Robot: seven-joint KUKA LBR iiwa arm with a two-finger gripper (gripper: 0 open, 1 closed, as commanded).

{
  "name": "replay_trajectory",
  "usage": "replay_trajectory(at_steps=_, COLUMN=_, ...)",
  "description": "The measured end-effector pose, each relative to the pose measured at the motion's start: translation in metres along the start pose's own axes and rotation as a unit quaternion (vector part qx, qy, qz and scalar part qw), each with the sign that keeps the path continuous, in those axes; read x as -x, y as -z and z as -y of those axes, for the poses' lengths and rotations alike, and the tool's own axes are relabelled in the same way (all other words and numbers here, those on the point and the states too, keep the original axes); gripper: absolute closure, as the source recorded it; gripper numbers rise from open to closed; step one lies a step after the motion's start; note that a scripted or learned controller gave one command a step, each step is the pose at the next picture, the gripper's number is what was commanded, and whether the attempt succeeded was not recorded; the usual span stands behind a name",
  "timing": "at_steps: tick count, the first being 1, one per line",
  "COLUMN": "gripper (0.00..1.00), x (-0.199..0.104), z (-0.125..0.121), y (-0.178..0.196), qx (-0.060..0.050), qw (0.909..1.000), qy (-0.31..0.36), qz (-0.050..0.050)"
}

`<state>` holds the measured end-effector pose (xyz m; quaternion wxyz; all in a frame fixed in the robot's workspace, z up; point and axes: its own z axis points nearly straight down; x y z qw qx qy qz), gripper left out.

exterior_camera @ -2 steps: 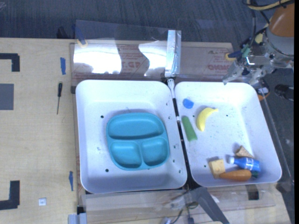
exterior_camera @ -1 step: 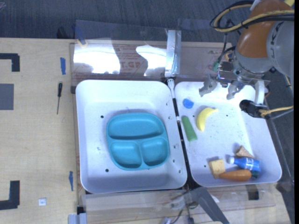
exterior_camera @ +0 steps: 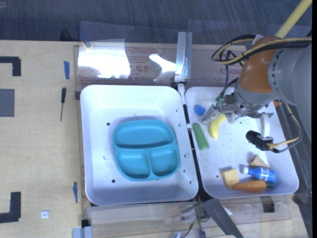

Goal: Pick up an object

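So the pincer is down in the right bin, near its far left corner, right at the top end of a yellow banana. Honestly I can't tell if it's open or closed, or whether it actually has the banana. Just beside the banana, toward the bin's left edge, there's a green stick and a small blue bit, a carrot, tan block and blue tube are bunched along the near edge, and the left bin has a blue tray in its middle.
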<state>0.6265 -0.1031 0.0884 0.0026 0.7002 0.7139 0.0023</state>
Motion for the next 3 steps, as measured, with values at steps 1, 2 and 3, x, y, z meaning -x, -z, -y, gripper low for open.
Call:
replay_trajectory(at_steps=1, gripper=0.0, x=0.018, z=0.003, y=-0.002, qx=-0.001, qw=1.0, qy=0.007, qz=0.0)
replay_trajectory(at_steps=2, gripper=1.0, x=0.018, z=0.001, y=0.011, qx=0.003, qw=1.0, qy=0.007, qz=0.001)
replay_trajectory(at_steps=3, gripper=1.0, x=0.079, z=-0.034, y=0.084, qx=0.0, qw=0.9976, qy=-0.069, qz=0.001)
